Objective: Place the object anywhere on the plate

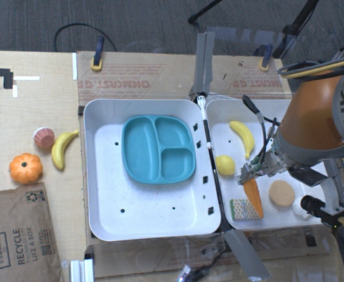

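Here, gripper (251, 172) hovering low in the right bin (233, 113), its opening impossible to tell, sitting right over the top end of the carrot (254, 197); carrot lying beside the lemon (225, 165); teal plate (159, 149) resting in the left bin (101, 175), well apart.

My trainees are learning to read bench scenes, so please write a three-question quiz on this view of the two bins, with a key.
1. True or false: the blue plate lies in the left bin.
2. Which lies nearest the gripper? A pumpkin, B carrot, C cupcake.
3. Fill in: the right bin holds a banana, and a second banana lies on the ____.

Key: 1 true; 2 B; 3 bench.
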Available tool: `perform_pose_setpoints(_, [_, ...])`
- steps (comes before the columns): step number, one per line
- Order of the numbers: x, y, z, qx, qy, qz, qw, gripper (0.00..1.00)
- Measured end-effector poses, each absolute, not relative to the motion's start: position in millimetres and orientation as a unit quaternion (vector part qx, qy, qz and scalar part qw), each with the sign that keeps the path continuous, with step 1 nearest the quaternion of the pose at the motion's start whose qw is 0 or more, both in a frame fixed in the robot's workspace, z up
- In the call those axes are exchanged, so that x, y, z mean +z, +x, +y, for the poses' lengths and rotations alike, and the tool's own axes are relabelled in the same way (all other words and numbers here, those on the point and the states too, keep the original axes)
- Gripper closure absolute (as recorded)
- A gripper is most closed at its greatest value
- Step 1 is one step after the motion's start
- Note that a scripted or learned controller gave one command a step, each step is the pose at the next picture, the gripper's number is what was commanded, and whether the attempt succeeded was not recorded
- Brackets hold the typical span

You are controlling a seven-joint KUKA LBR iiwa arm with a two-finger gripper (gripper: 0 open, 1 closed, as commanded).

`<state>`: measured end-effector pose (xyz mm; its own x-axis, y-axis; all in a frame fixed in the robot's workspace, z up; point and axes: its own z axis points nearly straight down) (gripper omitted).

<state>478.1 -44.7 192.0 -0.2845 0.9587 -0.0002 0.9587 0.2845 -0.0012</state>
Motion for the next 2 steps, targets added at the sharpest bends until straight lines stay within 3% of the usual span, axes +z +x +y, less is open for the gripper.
perform_pose_setpoints(1, [190, 529.0, 1, 0.0012, -0.504, -0.864, 0.001, 1.00])
perform_pose_setpoints(2, [190, 607.9, 53, 0.0015, -0.531, -0.847, 0.000, 1.00])
